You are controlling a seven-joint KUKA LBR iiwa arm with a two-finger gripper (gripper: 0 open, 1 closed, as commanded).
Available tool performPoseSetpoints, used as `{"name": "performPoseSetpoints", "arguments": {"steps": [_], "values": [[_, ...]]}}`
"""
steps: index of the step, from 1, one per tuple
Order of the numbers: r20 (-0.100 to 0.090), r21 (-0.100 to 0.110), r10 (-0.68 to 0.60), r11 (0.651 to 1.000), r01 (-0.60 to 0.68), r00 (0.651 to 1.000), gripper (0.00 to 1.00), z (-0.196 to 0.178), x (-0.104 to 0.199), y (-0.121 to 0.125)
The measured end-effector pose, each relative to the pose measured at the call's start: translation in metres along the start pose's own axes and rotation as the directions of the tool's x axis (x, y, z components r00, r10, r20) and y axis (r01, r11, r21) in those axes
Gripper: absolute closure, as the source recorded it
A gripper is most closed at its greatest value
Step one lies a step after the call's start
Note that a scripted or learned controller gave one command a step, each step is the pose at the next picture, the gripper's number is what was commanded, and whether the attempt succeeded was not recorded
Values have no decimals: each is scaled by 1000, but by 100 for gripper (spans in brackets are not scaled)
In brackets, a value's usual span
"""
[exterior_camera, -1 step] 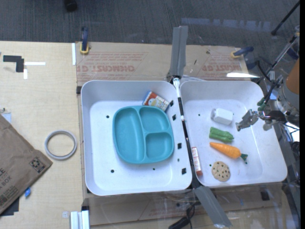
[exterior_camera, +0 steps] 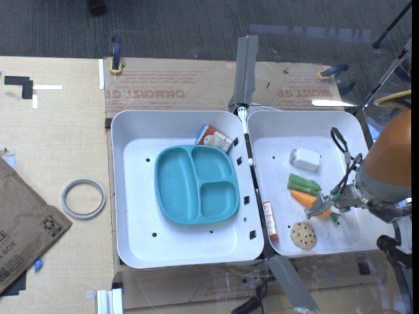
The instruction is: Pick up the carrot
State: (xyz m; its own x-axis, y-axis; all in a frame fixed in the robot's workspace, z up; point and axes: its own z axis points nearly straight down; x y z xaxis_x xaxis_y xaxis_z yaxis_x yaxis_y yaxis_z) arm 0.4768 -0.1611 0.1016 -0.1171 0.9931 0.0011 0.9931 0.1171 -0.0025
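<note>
You have the carrot (exterior_camera: 302, 198) lying in the right bin (exterior_camera: 281, 126), just near of a green vegetable (exterior_camera: 304, 183) and left of the end effector (exterior_camera: 325, 207). The carrot's right end runs under the end effector's tip, so the two look to be touching or nearly so, though you cannot see the carrot between any fingers. Whether the end effector is apart or together is not something you can tell here; its tip is small and blurred against the bin floor.

The arm (exterior_camera: 393, 162) is cut off by the right edge. A cookie (exterior_camera: 303, 235) sits near of the carrot, and a white block (exterior_camera: 305, 159) lies farther back. In the left bin (exterior_camera: 124, 195) a teal divided plate (exterior_camera: 196, 183) partly hides a small printed packet (exterior_camera: 214, 138), whose writing is too small to read. On the counter (exterior_camera: 52, 129), the cardboard behind the bins carries red lettering that appears upside down.
</note>
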Motion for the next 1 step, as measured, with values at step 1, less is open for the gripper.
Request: {"name": "performPoseSetpoints", "arguments": {"steps": [1], "values": [[0,-1,149,989,-149,989,0,10,-14,-1]]}}
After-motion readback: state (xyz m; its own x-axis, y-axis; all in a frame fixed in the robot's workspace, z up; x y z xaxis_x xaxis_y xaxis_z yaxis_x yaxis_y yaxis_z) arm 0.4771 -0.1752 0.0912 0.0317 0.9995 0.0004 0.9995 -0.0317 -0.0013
